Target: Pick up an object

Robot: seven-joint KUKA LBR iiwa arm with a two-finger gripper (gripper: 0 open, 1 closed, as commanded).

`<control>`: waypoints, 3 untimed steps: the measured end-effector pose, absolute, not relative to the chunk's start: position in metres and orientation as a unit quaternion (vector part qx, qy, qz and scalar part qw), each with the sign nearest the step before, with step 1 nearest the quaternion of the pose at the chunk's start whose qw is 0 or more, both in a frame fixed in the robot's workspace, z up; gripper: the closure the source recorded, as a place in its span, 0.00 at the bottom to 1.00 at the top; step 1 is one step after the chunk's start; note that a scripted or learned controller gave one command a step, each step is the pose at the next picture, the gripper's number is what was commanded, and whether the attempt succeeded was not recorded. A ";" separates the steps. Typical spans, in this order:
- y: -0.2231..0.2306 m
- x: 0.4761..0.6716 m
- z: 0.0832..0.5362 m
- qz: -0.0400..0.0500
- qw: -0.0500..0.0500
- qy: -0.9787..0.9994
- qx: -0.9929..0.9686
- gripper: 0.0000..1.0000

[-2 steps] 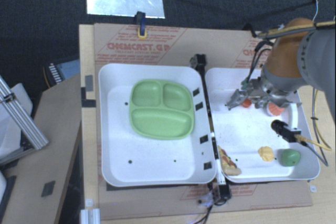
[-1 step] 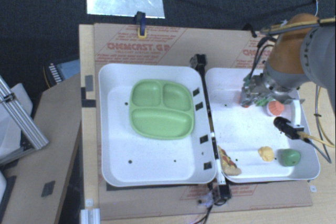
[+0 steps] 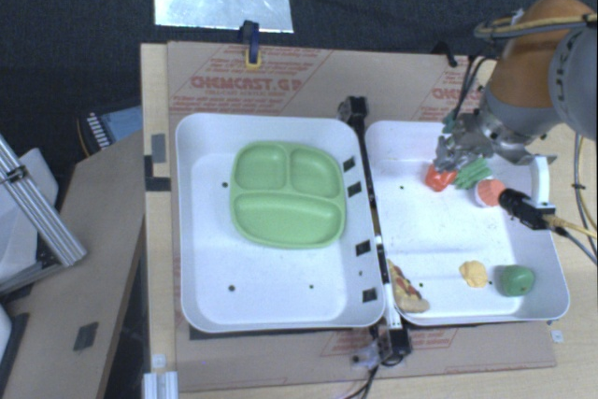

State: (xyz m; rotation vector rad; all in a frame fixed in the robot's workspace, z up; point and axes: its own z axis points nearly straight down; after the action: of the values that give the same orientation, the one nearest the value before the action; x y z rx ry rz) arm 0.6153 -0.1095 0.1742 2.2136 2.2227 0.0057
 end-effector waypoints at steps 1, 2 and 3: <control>-0.112 0.619 0.239 0.002 0.004 0.709 0.706 1.00; -0.112 0.619 0.238 0.001 0.001 0.709 0.706 1.00; -0.061 0.595 0.226 0.000 -0.001 0.710 0.704 1.00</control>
State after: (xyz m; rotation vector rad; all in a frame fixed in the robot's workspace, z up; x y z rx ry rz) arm 0.5950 -0.0605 0.2256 2.2134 2.2322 0.0005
